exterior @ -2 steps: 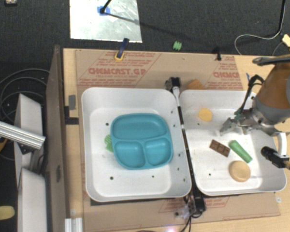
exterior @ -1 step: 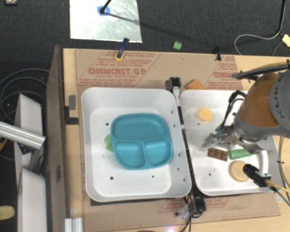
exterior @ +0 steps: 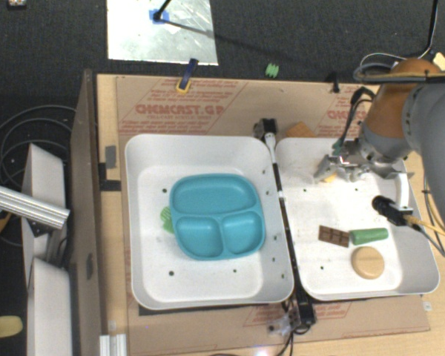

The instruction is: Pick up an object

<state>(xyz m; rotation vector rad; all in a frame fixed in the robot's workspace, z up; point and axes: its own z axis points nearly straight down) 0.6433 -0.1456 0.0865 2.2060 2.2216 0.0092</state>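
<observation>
Red lettering on the brown worktop (exterior: 208,102) sheet reads "CHEMCAST", partly covered by the two bins. In the right bin (exterior: 311,273), toward four o'clock, a green piece (exterior: 369,236) lies with its long axis running three to nine o'clock, a brown bar (exterior: 334,236) just beside it at nine and a tan round piece (exterior: 369,262) just below; the left bin (exterior: 144,221) holds a blue three-compartment tray (exterior: 215,215). My pincer (exterior: 340,165) hangs at the right bin's twelve o'clock, and I cannot tell how it stands.
</observation>
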